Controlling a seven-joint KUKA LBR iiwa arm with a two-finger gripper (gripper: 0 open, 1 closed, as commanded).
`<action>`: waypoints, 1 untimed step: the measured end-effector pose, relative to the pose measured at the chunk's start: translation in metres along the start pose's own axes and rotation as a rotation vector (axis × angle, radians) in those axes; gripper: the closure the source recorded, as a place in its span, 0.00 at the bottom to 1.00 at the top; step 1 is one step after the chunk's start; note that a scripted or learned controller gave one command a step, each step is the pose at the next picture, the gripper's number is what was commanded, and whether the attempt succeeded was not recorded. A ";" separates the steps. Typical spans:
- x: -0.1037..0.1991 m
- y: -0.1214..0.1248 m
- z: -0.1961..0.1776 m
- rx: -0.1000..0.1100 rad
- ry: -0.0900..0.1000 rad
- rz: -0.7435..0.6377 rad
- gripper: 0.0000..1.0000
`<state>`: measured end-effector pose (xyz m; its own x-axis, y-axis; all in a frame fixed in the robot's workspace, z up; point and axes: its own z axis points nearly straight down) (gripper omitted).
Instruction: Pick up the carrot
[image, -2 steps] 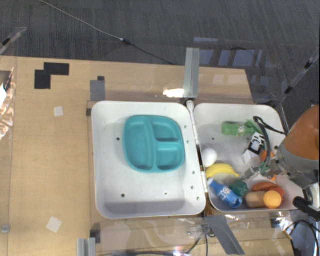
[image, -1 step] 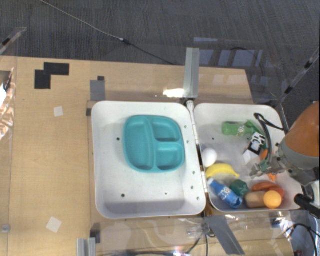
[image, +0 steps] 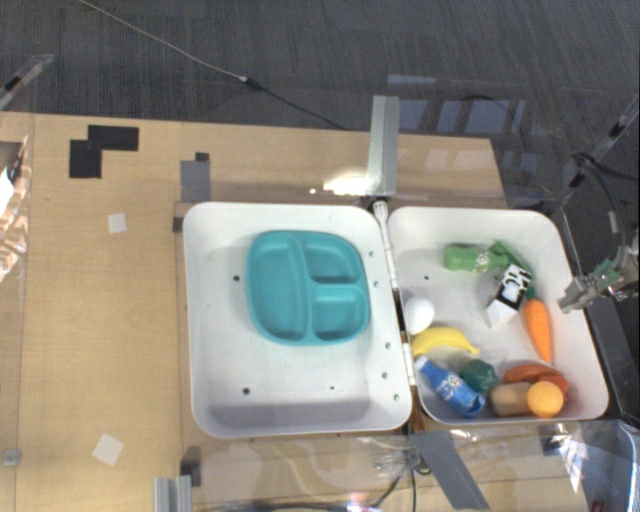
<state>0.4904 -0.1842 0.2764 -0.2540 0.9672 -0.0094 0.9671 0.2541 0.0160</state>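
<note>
While two white bins are borne side by side on the worktop (image: 120, 330), a teal divided plate (image: 308, 286) is seen in the left bin (image: 215, 400). Against the right bin's (image: 480, 225) right wall, the carrot (image: 540, 332) is found, lying lengthwise just beside a small carton (image: 508, 293). Outside that wall the gripper (image: 590, 288) is glimpsed; its state cannot be told.
</note>
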 end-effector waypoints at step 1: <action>0.008 -0.002 0.183 0.008 0.005 -0.019 1.00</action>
